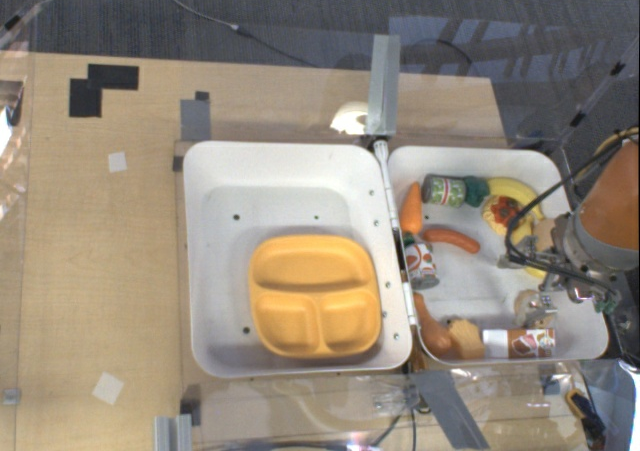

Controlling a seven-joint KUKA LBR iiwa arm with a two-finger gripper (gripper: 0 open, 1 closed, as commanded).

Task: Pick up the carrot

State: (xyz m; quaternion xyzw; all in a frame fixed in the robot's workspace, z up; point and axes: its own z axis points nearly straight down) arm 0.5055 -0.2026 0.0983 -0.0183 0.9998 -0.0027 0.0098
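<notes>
The carrot [411, 207] is a short orange tapered piece lying along the left wall of the right bin [470, 154], near its far end. The gripper [540, 307] hangs over the right side of that bin, well to the right of the carrot and nearer the front, just above a lying red-and-white can [520, 342]. Nothing shows in its grasp. The arm's orange band [610, 204] sits at the view's right edge.
Around the carrot lie a green can [450, 191], a red sausage [452, 237] and a small upright can [421, 262]. A banana [518, 191] lies at the back right. A brown-orange piece [430, 327] and a tan lump [465, 337] sit at the front left. The left bin [215, 239] holds a yellow divided tray [315, 291].
</notes>
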